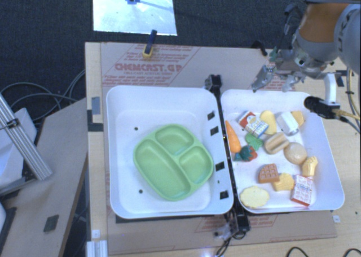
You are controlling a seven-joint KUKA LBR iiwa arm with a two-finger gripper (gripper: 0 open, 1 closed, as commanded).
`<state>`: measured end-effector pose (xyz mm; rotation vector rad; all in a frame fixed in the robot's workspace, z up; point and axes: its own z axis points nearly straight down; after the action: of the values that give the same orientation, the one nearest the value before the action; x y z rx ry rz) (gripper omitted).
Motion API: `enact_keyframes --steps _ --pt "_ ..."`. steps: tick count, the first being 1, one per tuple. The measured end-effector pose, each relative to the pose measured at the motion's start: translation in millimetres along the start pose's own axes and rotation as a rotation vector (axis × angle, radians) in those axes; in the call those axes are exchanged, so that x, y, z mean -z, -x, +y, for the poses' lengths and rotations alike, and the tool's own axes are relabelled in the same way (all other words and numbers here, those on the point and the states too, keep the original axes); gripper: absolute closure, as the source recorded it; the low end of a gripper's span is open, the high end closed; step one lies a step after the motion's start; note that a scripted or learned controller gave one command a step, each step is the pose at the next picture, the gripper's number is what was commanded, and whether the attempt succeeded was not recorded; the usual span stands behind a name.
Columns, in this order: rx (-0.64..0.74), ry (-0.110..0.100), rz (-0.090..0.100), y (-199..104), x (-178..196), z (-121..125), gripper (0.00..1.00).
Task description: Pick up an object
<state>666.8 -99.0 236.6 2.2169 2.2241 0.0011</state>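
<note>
two smooth white bins [163,95], ridged green tray [172,161] left, hand [274,79] released over rt bin's rim

The bench [169,64] bears two white bins [163,109] side by side.

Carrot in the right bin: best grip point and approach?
Grip the carrot across its orange mid-body, coming straight down. It lies flat, long axis running along the bin's left wall, green top nearest the other toys. Close across the narrow width; the wall side looks tight, so one finger may need care.
</note>
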Motion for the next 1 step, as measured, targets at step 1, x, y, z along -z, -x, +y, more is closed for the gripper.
enact_keyframes --steps 1 --pt "-0.002 -0.003 0.0 2.4 -42.6 -4.1 0.0"
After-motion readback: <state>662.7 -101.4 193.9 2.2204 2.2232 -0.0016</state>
